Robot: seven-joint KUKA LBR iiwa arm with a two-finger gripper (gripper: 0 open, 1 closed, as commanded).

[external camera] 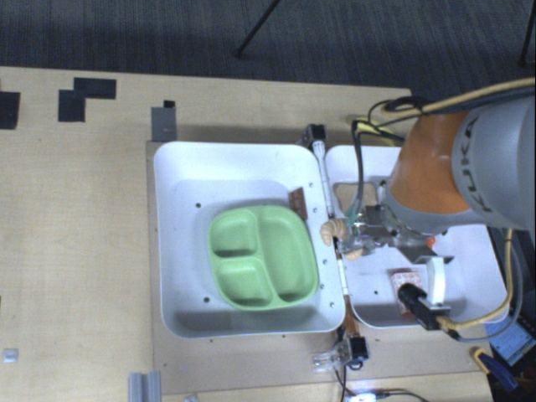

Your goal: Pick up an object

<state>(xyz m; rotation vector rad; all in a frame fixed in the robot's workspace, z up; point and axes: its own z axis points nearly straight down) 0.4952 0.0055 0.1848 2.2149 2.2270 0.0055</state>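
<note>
Bench [75, 249] bears 2 bins; gripper [350, 239] (at divider) beside green tray [262, 256].

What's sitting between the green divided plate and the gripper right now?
In the camera view, between the green divided plate and the gripper lie a small tan object and the bins' adjoining rims.

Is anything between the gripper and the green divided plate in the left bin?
The ridge where the two bins' rims meet lies between them: the gripper hangs just right of it, the green divided plate left. Nothing covers the plate.
</note>
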